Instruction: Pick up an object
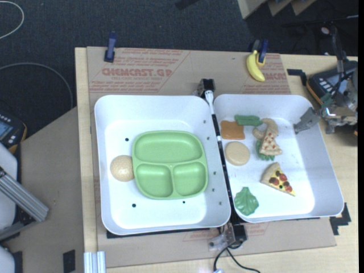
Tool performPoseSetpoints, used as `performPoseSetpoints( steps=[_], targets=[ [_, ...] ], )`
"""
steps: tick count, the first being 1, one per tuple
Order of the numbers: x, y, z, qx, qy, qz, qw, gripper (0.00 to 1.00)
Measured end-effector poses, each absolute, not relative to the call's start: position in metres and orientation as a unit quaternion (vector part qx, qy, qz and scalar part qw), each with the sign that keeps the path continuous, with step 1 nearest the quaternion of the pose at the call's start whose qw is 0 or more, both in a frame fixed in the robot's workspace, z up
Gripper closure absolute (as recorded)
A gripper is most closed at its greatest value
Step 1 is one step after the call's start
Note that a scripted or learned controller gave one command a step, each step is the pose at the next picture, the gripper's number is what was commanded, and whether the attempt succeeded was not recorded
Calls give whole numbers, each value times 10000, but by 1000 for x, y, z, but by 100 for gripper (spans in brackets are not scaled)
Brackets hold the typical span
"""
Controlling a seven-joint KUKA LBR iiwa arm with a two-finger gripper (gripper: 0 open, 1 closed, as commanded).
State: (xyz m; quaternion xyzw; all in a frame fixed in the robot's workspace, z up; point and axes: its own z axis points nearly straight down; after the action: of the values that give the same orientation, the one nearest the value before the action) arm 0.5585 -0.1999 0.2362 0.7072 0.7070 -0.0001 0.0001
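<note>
End effector [304, 121], grip state unclear, hovers beside glossy triangular pizza slice [278, 180].

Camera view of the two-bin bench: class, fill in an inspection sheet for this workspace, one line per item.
Surface: bench of brown board, bearing left bin and right bin.
Job's things: right bin holds pizza slice, second slice, cookie, toast, leaf, green bean.
Clutter: left bin holds green tray and bun; banana on bench.
Gripper: gripper at right bin's far right edge, holding nothing.
Cables: cable at front edge.
Surroundings: dark carpet.
</note>
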Motion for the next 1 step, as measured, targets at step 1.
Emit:
performPoseSetpoints(
  steps=[1],
  targets=[
    [519,-151,121,7065,7076,-27,-76,0]
  ],
)
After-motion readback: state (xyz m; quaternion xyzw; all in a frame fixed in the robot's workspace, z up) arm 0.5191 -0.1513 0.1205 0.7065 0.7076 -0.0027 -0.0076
